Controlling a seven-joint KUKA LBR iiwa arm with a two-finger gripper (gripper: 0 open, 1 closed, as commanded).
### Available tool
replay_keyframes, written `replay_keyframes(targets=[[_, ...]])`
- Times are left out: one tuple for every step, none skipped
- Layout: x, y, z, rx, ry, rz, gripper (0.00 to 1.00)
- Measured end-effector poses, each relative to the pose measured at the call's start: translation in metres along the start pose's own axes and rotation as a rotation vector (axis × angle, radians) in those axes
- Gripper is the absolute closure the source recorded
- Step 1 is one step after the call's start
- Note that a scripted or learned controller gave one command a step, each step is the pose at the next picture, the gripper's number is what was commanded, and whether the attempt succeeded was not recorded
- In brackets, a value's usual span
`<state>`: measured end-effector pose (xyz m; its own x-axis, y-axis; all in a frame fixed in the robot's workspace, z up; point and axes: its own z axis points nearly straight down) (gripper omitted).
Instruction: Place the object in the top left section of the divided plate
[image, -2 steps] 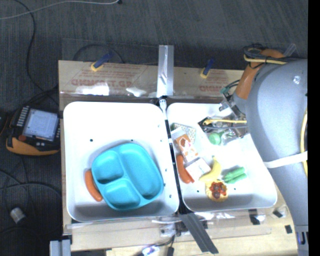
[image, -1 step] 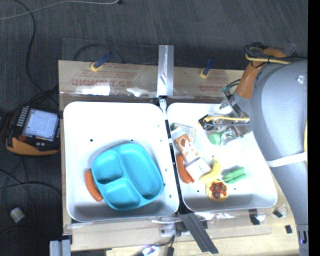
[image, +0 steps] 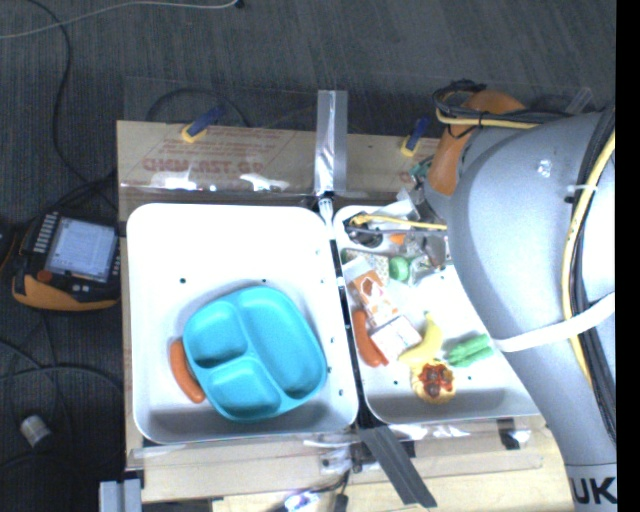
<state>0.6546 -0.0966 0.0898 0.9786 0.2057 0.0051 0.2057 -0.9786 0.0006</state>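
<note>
Two bins: left (image: 150, 240) holds blue plate (image: 255, 348), sausage (image: 185, 372); right (image: 480, 400), carton (image: 380, 305), banana (image: 428, 342). Arm (image: 530, 220) marked "UK".

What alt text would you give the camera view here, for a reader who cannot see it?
A blue divided plate sits in the left white bin with an orange sausage-shaped toy against its left edge. The grey arm reaches over the right bin, which holds toy food including a banana, a green piece and a small carton.
</note>
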Motion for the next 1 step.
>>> replay_keyframes(targets=[[-0.0103, 0.0604, -0.0191, 0.019, -0.008, -0.012, 1.00]])
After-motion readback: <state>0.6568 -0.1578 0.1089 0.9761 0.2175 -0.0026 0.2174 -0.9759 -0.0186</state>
